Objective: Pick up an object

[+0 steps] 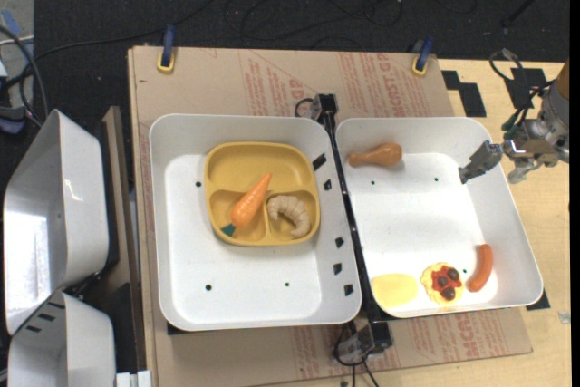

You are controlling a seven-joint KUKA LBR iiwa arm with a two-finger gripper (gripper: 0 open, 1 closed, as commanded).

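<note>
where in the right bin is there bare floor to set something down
The middle of the right bin is bare, between the drumstick at the back and the front row. The front is crowded: yellow slice, pizza piece, sausage. The gripper sits by the back right rim.

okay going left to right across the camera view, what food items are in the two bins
carrot → shrimp → chicken drumstick → yellow slice → small pizza → sausage

glossy white plastic bins (181, 285), seemingly matt yellow plastic tray (217, 168)
</note>
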